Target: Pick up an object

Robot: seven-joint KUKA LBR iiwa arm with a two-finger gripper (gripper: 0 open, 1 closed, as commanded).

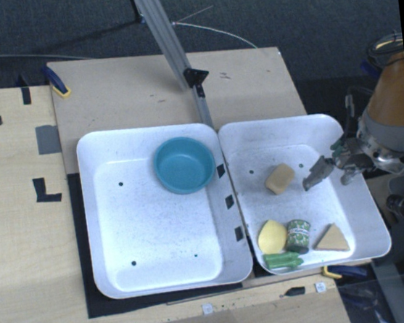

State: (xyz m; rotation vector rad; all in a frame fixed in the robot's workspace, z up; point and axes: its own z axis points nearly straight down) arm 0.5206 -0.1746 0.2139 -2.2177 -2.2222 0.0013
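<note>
Objects sat loose in the right bin point(354, 208), none in the gripper point(329, 172), whose fingers looked spread, gripping nothing. Just left of it lay a tan block point(280, 178). Nearer the front wall: yellow lemon point(272, 237), green can point(297, 236), tan wedge point(331, 239).

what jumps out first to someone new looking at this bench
The blue bowl stands out at the far edge of the left bin. Next come the small items in the right bin: a tan block mid-bin and a yellow piece near the front. The end effector hangs by the right wall.
</note>
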